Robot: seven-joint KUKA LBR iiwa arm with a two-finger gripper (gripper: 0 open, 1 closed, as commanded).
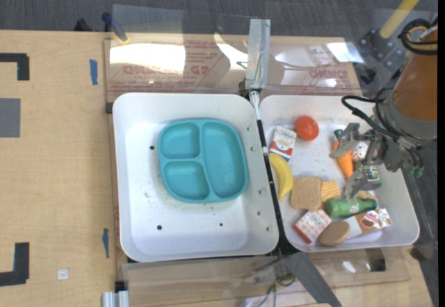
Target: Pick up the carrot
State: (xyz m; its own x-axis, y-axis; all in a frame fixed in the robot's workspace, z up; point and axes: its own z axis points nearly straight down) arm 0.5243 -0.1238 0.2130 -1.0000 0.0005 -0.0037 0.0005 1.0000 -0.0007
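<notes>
Orange carrot [345, 162] lies just left of the gripper [363, 160], long axis slanting down-right; gripper's grip state cannot be told.

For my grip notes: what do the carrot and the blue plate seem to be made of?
Carrot: probably moulded plastic, with a smooth, even orange surface, like toy food. Blue plate: likely hard plastic with a matte finish, uniform teal with moulded compartments.
</notes>
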